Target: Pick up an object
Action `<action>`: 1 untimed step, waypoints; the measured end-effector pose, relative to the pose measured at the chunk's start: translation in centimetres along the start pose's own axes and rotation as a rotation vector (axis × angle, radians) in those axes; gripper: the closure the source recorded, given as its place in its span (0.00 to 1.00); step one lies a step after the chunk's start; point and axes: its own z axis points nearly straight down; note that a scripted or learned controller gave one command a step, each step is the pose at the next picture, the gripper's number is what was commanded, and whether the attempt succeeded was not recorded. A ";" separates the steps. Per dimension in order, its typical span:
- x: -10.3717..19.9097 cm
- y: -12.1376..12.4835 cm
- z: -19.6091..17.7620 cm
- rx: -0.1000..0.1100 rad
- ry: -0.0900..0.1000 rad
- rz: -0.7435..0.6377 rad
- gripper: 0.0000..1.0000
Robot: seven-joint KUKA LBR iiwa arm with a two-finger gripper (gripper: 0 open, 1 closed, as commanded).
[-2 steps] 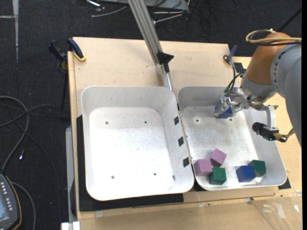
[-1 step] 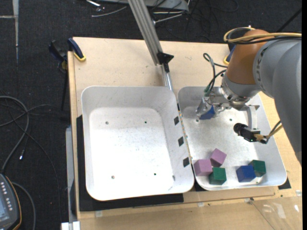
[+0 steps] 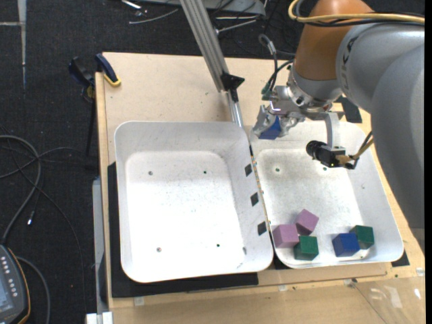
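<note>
Nearest the camera, five cubes cluster at the right bin's [image 3: 378, 201] front edge: two purple [image 3: 307, 220], two green [image 3: 306, 247], one blue [image 3: 345, 244]. Raised over that bin's far rim, my gripper [image 3: 271, 127] looks clamped on another small blue block [image 3: 272, 131], carried clear of the walls. Beside it on the bench [image 3: 162, 86], the left bin [image 3: 135, 140] holds nothing.

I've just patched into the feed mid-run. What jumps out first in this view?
The big grey arm with its orange band fills the upper right, its gripper raised over the far edge of the right bin with something blue between its fingers. Next, a cluster of small blocks in that bin's near end: two purple blocks, two green blocks and a blue block.
</note>
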 end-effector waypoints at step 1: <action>6.0 -3.6 1.1 0.015 0.000 0.002 1.00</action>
